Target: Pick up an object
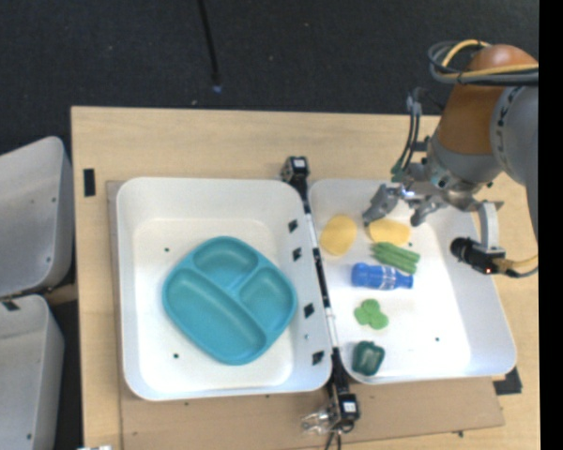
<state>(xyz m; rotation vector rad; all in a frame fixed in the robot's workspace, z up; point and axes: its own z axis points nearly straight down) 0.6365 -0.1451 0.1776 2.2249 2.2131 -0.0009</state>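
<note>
One arm (469, 120) low over right bin (469, 336).

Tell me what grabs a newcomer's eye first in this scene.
The big teal divided plate lies alone in the left bin. In the right bin, small toys cluster near the divider: a blue bottle, green pieces, yellow ones. The end effector hovers above the yellow piece at the back.
</note>
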